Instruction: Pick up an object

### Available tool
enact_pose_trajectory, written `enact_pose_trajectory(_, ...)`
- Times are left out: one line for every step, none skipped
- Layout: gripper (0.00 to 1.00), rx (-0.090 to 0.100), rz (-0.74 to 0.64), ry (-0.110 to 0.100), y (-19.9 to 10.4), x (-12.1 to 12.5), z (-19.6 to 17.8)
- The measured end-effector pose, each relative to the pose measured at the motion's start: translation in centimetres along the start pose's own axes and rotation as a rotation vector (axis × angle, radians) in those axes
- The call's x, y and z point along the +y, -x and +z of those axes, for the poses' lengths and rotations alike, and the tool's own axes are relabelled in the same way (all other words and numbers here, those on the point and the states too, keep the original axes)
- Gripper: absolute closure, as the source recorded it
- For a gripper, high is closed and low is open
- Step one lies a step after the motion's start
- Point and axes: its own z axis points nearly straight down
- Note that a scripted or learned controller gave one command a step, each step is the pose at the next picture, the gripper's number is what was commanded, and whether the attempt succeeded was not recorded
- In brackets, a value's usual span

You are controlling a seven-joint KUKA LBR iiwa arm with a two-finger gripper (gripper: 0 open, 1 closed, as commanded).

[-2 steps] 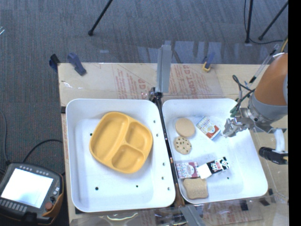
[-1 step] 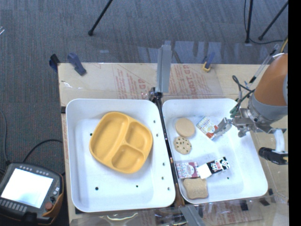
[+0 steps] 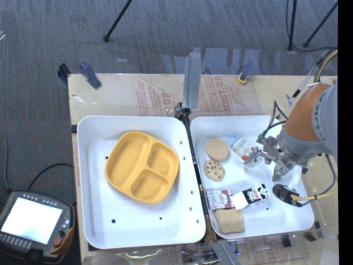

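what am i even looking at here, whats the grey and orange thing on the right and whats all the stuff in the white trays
This is one picture, taken by a fixed camera above a workbench, looking down at a slant. The grey and orange thing is a robot arm reaching in from the right. At its end is a gripper, a two-finger claw for picking things up; it hangs over the right bin. I can't tell if it is open or shut, and nothing visibly sits in it.

Two shallow white bins sit side by side. The left bin holds a yellow divided plate. The right bin holds toy food: a plain round cookie, a chocolate chip cookie, a slice of bread, and a few small cartons.

The screen at bottom left is a handheld controller.
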Motion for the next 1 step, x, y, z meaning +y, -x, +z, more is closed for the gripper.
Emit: enact_pose_trajectory(0.00,0.001,-0.175,0.014,0.33,2.63,-10.17)
